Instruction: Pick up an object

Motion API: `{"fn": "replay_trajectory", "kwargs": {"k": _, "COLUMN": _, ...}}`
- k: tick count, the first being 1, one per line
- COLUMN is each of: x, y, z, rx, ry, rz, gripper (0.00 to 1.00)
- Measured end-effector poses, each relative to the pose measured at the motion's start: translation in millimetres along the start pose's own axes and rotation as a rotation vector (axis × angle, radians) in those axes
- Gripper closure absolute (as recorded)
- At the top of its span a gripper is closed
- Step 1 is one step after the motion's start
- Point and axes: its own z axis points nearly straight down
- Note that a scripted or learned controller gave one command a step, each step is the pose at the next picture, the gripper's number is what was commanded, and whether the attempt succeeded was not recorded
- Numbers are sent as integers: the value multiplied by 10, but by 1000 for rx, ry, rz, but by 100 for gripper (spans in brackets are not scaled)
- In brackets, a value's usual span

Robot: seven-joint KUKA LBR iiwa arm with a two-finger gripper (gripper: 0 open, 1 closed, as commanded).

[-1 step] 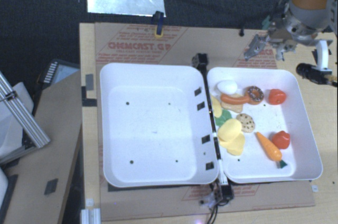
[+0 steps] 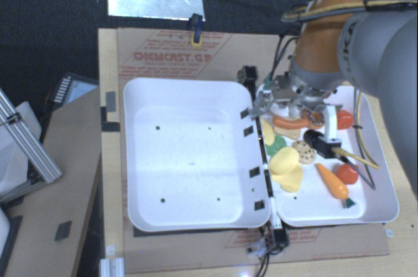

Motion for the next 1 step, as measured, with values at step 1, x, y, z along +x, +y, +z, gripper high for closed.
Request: {"fn": "replay_trajectory", "kwargs": {"k": 1, "x": 557, "y": 140, "z": -1254, "rx": -27, "ry": -1, "rz": 0, "gripper": 0}}
